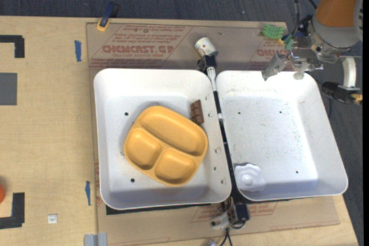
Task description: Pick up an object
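A yellow sectioned tray (166, 144) lies in the left bin (109, 124), tilted on a diagonal. A small brown block (196, 112) rests by that bin's right wall. A white, crumpled-looking object (249, 176) sits at the front left corner of the right bin (300, 141). My gripper (285, 68) hangs over the back edge of the right bin, far from all three things. Its two grey fingers (272, 68) stand apart with nothing between them.
A white-capped cable fitting (204, 46) sits behind the seam between the bins. A green clip (272, 31) and a blue-yellow clamp (107, 15) hold the cardboard sheet at the back. Wooden bench surface extends left.
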